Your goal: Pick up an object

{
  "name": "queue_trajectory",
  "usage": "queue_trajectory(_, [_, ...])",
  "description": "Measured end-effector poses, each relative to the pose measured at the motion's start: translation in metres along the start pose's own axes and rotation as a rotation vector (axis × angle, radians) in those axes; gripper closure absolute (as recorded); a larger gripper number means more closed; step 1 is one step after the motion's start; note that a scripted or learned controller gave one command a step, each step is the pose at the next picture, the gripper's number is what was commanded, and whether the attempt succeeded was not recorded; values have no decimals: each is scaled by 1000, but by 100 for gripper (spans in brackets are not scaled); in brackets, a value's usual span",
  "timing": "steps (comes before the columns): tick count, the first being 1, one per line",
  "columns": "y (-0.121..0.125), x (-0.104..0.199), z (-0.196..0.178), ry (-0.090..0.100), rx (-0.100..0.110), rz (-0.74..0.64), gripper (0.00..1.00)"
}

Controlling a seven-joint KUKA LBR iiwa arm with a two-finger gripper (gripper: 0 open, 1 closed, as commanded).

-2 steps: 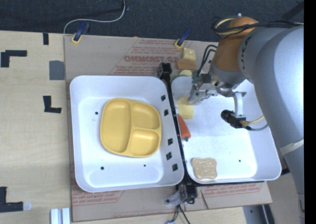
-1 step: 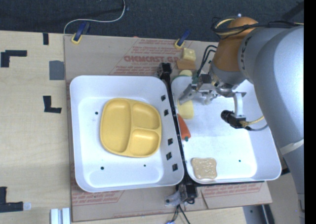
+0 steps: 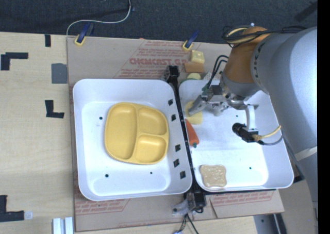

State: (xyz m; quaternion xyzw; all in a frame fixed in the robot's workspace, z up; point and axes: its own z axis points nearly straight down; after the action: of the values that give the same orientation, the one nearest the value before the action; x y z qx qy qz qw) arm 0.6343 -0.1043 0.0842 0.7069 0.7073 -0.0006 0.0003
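Two white bins (image 3: 87, 176), one yellow tray (image 3: 136, 133), one cracker (image 3: 213, 176).

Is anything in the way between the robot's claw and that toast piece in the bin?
Nothing visible is. The gripper hangs at the far left of the right bin, by a yellow piece. Bare bin floor lies between it and the toast near the front edge.

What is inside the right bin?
In the right bin: a slice of toast, an orange carrot-like piece, a pale yellow piece. The arm and claw cover its far part.
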Motion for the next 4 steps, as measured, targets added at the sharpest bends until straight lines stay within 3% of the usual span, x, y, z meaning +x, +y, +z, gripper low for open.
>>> queue_trajectory(1, [35,-10,0,1,-3,-2,0])
queue_trajectory(2, [-3,6,-1,0,1,0,0])
queue_trajectory(3, [26,-8,0,1,-2,-1,0])
queue_trajectory(4, [8,7,-1,0,0,0,0])
